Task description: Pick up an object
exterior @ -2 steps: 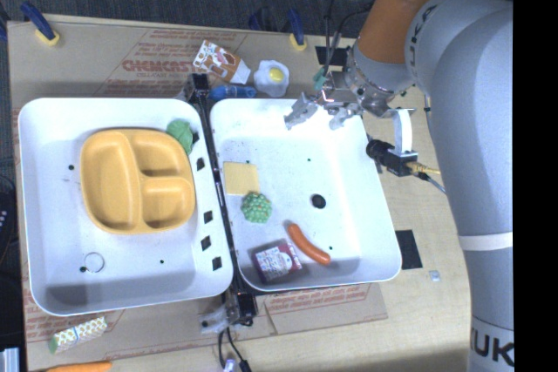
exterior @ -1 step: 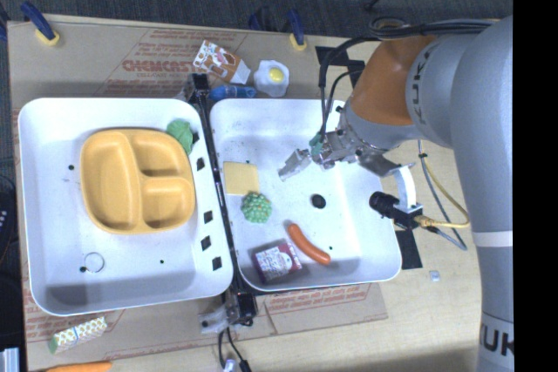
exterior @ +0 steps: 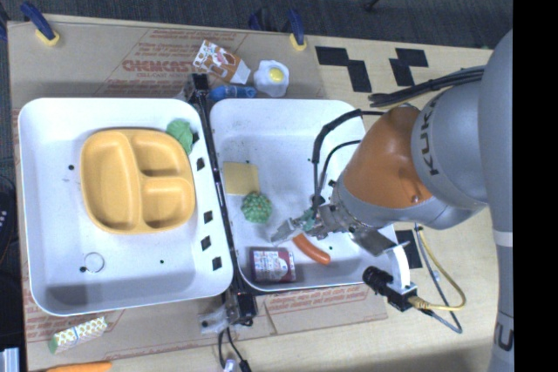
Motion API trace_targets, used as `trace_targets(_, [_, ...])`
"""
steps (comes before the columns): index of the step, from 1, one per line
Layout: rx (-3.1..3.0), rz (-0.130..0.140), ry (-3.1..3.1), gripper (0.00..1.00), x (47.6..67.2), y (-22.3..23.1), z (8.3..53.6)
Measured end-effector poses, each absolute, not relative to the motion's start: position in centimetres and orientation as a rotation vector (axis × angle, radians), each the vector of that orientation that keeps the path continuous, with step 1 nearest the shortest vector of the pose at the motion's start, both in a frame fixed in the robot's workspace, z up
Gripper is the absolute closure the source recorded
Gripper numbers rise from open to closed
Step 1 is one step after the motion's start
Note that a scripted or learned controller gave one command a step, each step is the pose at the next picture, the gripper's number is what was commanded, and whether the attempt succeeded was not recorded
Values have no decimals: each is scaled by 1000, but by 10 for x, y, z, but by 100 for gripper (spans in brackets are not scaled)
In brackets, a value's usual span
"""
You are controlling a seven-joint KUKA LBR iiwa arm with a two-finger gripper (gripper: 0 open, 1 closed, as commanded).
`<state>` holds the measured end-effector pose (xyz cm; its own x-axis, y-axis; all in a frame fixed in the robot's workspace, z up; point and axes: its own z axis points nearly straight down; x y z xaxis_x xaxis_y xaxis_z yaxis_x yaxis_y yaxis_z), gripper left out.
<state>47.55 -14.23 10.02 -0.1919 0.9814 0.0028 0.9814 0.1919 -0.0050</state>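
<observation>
The right bin [exterior: 288,113] holds a yellow cheese slice [exterior: 241,178], a green broccoli floret [exterior: 255,206], an orange hot dog [exterior: 312,248] and a dark red can [exterior: 273,264] lying on its side. My gripper [exterior: 301,226] reaches down into this bin from the right, under the orange wrist band. Its tip sits just above the hot dog and to the right of the broccoli. A grey finger [exterior: 286,229] points left toward the broccoli.
The left bin [exterior: 35,187] carries a yellow divided tray [exterior: 138,179] and a green leafy piece [exterior: 181,132] at its upper right corner. Behind the bins lie a small snack packet [exterior: 214,59], a blue item [exterior: 231,91] and a white-yellow egg toy [exterior: 272,77].
</observation>
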Motion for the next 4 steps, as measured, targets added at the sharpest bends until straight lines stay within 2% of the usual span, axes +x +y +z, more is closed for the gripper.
trace_targets(1, [-1987,4,-2426,100,476,-142,110])
trace_targets(2, [-1561,-2,-2723,100,477,-150,94])
trace_targets(3, [-1563,0,-2724,0,477,-151,92])
trace_targets(4, [-1416,0,-2805,0,477,-100,92])
